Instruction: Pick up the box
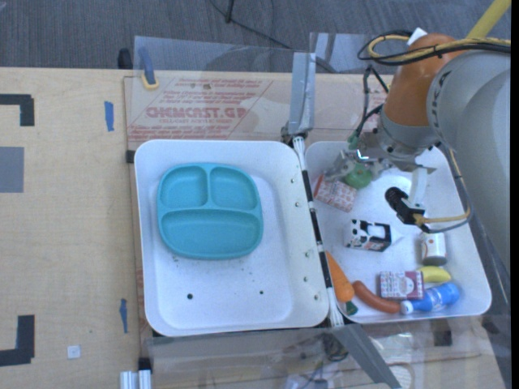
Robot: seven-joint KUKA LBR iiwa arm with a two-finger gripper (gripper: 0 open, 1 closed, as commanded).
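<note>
Camera view has the gripper [357, 159] low at the far end of the right bin [474, 278], and whether its claw stands wide, narrow or closed on anything cannot be told, since the wrist covers it. The box [400, 284], a small pink-and-white carton, lies toward the near end of that same bin, well apart from the gripper, with a yellow item [438, 275] touching its right side, a blue bottle [432, 299] just in front of it and a sausage [375, 297] at its near-left corner.

Crowding is the main risk: a descent onto the box could nudge the bottle or catch the sausage instead, and a flat carton may slip from a two-finger pinch. Beside the gripper sit a red-patterned packet [334, 194] and a green item [357, 177], either of which could be taken by mistake.

Red lettering on the cardboard sheet [203, 108] beyond the left bin [280, 286] is mirrored and too blurred to read with confidence. Print on the box is too small to make out
</note>
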